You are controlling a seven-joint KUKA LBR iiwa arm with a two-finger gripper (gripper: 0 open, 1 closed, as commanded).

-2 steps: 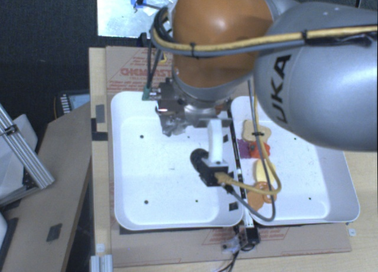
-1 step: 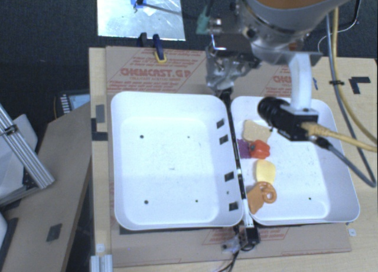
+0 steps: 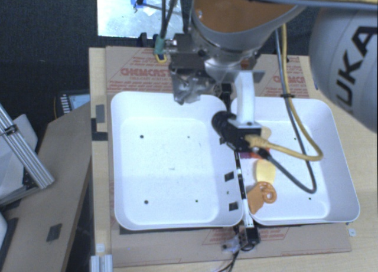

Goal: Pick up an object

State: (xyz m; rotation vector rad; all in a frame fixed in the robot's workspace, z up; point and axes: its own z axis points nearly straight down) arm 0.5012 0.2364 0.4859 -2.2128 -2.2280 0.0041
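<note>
Two shallow white plastic bins met mid-frame: left bin [image 3: 127,164] open-floored, right bin [image 3: 332,164] with small orange plastic pieces [image 3: 263,194] against its left wall. The hand [image 3: 189,92], upper centre, had an unreadable opening.

The left bin [image 3: 127,147] and the right bin [image 3: 331,147] sit side by side on a sheet [image 3: 136,67], which lies on the bench [image 3: 65,164]. Their inner rims meet down the middle. The sheet reaches past the bins on the far side and the near side.

Two pieces lie in the near-left part of the right bin, close to the shared rim. The far piece [image 3: 266,172] is just behind the near piece [image 3: 261,195]; I cannot tell whether they touch.

The gripper [image 3: 190,95] hangs over the far rim of the left bin, toward its right corner. The arm [image 3: 248,5] rises behind it, above the far side of both bins.

A rail [image 3: 23,153] lies left of the bins, well apart from them.
</note>
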